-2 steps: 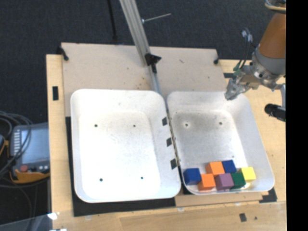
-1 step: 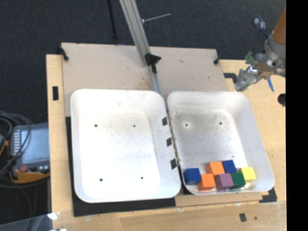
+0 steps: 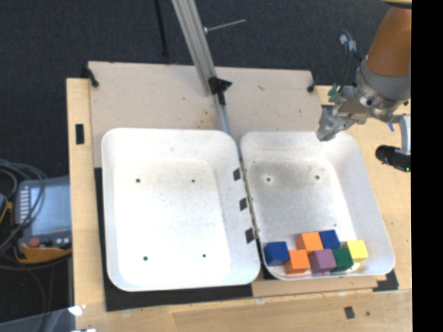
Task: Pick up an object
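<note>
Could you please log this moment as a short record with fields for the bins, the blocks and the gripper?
left bin: shallow white plastic bin, scuffed grey floor
right bin: shallow white plastic bin, holds all the blocks
blocks: seven small cubes clustered at the near edge: two blue cubes, two orange cubes, purple cube, green cube, yellow cube
gripper: two-finger gripper over the right bin's far rim, apart from the blocks
held: nothing seen between the fingers

Left bin point(image 3: 124, 151): white, beside my right bin point(image 3: 360, 178).
Rail point(image 3: 197, 43): slants over the board point(image 3: 152, 95).
Pendant point(image 3: 41, 216): far left, cabled.
</note>
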Controlling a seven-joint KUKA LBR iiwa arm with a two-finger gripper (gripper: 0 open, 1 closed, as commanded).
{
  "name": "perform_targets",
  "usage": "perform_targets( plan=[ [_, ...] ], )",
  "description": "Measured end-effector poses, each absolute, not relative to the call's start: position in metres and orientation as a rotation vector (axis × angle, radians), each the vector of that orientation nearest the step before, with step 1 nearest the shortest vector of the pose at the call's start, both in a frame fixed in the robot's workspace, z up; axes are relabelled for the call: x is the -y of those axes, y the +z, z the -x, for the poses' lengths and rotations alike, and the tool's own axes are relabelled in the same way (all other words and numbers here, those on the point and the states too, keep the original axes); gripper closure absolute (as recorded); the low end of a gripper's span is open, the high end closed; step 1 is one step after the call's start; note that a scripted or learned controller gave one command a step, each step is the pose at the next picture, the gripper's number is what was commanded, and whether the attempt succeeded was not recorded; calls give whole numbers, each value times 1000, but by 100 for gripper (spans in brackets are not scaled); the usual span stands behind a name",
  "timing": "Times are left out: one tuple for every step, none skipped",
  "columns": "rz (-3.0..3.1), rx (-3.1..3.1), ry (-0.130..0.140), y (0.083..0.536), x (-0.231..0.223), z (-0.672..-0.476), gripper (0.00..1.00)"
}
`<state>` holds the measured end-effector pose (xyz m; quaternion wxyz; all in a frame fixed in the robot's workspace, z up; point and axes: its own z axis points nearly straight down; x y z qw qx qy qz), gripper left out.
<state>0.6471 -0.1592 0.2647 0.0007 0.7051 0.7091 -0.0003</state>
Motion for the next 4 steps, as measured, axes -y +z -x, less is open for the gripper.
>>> perform_targets(
  plan=[
    [-2214, -2229, 2, 268, 113, -646, 100],
    [-2215, -2228, 0, 259, 69, -644, 100],
    [-2215, -2229, -1, 249, 20, -643, 100],
    [-2215, -2231, -2, 238, -34, -636, 100]
  ],
)
